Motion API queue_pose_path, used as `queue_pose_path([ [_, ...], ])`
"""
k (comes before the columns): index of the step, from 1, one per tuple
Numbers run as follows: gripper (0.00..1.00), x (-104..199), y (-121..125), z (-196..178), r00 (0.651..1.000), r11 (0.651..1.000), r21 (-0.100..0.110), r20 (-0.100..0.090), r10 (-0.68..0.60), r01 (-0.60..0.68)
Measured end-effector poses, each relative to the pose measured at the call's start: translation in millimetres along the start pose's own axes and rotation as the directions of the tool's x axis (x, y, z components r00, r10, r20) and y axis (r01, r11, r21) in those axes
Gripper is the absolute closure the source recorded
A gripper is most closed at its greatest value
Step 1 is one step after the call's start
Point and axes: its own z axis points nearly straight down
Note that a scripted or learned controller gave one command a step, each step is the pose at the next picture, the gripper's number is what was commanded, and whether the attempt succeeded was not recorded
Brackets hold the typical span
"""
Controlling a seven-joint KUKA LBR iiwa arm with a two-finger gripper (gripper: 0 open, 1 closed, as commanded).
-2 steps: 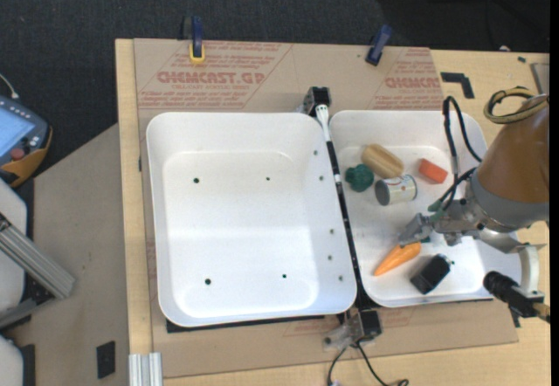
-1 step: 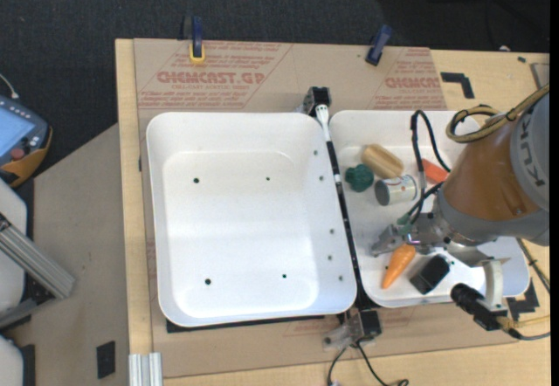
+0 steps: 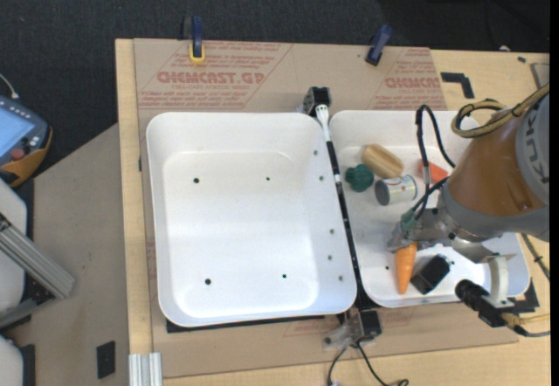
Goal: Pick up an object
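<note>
Several small objects are lying in the right bin [image 3: 349,127]. Gripper [image 3: 407,236] is hovering just above the orange carrot [image 3: 404,266]; its state is unclear. Carrot is looking light, stiff, tapered; grasp midway.

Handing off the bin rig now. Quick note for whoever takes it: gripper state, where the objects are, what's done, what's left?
Gripper: low over the right bin, just above the orange carrot-shaped piece; whether it grips anything cannot be judged from this view.
Objects, all in the right bin: tan cylinder, dark green piece, metal can on its side, small orange piece by the arm, carrot-shaped piece, black block.
Done: arm is down among the objects.
Left: nothing is visibly lifted yet; confirm a grasp and raise one object.
</note>
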Motion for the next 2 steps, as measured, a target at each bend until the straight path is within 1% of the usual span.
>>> queue_pose_path([
  [1, 1.00, 72, 75, -95, 1.000, 1.000, -0.012, 0.000, -0.011, 0.011],
  [2, 1.00, 163, 81, -89, 1.000, 1.000, 0.001, -0.003, -0.011, 0.011],
])
